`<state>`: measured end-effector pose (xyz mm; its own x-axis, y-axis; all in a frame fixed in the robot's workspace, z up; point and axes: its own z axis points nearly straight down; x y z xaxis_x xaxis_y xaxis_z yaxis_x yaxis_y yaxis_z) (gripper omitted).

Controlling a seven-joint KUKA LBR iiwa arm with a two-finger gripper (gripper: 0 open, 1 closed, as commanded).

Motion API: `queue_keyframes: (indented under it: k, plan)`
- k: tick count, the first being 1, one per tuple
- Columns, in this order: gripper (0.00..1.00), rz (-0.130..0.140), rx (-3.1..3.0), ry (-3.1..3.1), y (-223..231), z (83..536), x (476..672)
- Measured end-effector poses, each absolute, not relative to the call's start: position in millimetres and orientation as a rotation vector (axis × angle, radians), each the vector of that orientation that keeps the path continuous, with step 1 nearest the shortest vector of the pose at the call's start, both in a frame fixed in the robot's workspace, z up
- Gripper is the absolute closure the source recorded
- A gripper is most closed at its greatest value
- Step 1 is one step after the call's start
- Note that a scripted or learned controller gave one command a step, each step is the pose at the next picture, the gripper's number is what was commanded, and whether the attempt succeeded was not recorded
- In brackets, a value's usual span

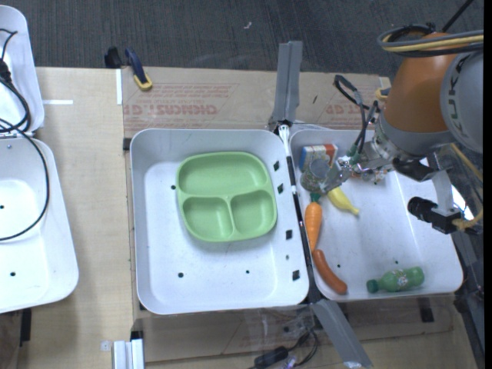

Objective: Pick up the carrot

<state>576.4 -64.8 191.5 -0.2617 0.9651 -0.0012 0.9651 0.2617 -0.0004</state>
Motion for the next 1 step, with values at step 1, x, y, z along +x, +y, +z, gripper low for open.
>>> queue_keyframes:
  k: [1]
  plan:
    - [0.0,-0.003,2.043,2.388,-136.0,91.0,544.0]
